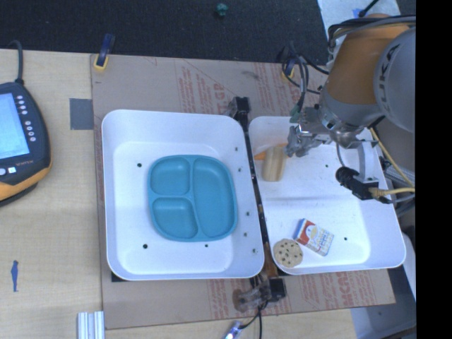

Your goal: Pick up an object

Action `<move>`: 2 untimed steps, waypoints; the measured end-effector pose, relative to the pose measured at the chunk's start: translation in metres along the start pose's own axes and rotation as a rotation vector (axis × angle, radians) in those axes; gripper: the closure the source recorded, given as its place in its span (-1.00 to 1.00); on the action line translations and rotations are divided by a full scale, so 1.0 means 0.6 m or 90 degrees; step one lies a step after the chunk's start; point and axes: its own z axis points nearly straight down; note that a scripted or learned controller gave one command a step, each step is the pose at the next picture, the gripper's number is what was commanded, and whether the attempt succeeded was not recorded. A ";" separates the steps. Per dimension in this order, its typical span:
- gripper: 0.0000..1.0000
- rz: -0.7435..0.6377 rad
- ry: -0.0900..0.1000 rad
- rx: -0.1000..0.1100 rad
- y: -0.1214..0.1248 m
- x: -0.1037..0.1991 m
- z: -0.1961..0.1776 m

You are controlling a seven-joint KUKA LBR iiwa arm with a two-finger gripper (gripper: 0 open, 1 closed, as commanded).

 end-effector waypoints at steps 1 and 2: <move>-1.00 -0.001 0.000 -0.001 0.001 0.001 0.000; -1.00 -0.001 -0.001 -0.001 0.041 -0.048 0.081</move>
